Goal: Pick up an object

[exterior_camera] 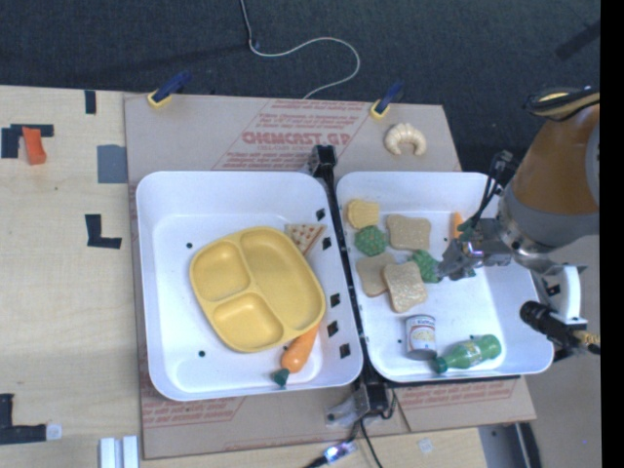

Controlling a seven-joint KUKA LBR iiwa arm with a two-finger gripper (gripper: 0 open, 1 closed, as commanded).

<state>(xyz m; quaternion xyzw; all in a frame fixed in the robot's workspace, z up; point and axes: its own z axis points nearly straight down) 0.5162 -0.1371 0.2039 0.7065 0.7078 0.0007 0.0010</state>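
My gripper (454, 263) hangs low over the middle of the right bin (517, 310), its tip right beside a small green toy vegetable (425, 265). I cannot tell whether it touches the vegetable. Just left of it lie two bread slices (409, 232) (404, 286), a brown piece (370, 277), a green leafy piece (370, 242) and a yellow piece (364, 213). A small can (421, 333) and a green bottle (468, 352) lie near the bin's front wall. A small orange item (456, 224) sits behind the gripper.
The left bin (161, 261) holds a yellow divided plate (255, 289), a carrot (297, 352) at its front and a cracker (304, 235) at its back. A croissant (405, 139) lies on the cardboard behind the right bin. The arm (556, 183) enters from the right.
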